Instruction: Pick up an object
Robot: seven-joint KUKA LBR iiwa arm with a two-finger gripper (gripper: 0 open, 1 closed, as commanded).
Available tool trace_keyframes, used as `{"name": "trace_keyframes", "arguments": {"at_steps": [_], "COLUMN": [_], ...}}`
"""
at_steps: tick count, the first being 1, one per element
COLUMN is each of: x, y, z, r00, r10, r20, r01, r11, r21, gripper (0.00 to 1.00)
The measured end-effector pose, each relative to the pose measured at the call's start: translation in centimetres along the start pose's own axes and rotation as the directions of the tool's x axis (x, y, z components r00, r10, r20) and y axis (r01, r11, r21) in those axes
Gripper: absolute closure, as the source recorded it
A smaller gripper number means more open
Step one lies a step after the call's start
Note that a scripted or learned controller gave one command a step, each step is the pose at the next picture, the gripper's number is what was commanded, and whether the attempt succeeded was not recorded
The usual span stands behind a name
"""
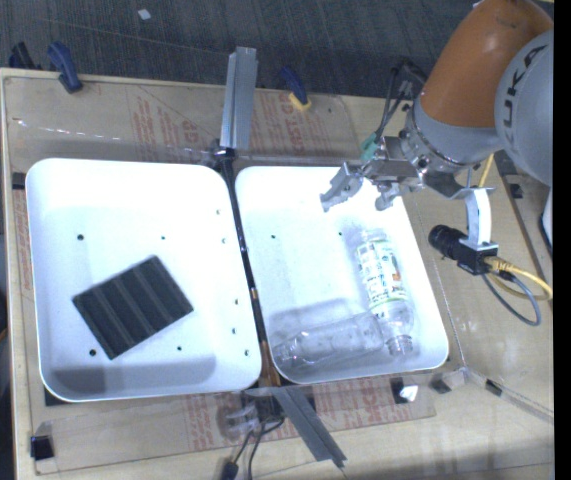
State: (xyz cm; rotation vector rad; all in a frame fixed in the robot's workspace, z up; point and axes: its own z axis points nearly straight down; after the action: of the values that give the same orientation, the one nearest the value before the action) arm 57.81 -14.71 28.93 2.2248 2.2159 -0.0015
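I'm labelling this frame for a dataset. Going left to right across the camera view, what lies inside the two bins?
Dark ribbed panel in the left bin → clear bottle lying crosswise in the right bin → labelled clear bottle, with the open pincer above its far end.

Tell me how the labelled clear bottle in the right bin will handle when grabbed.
The labelled bottle lies on its side, so it will likely roll if nudged. It looks like clear thin plastic: probably light, slick and crushable. The gripper hangs open above it.

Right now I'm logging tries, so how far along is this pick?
Done: nothing looks lifted. Both clear bottles lie in the right bin, and the dark ridged pad lies in the left bin. In hand: the open gripper hangs above the right bin, gripping nothing. Left: descend, grasp, lift.
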Motion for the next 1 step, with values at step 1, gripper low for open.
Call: {"name": "trace_keyframes", "arguments": {"at_steps": [1], "x": [-4.97], "y": [0.33], "z": [7.98], "r00": [1.000], "r10": [0.005], "r20": [-0.001], "r01": [-0.005], "r11": [1.000], "r21": [0.006], "gripper": [0.00]}}
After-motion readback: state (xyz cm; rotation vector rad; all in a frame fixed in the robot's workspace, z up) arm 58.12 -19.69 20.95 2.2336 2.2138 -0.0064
